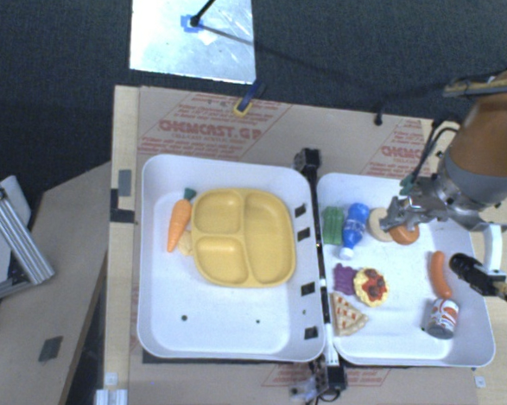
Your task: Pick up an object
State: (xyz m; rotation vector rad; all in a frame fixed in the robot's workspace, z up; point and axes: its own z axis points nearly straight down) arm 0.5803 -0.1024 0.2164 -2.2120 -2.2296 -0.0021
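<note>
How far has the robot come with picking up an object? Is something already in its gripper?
Nothing looks picked up yet. The gripper is low over the right bin, at a round orange and tan toy beside the blue bottle. Whether it grips that toy cannot be told. The toy seems to rest on the bin floor, so the grasp and the lift are left.
</note>
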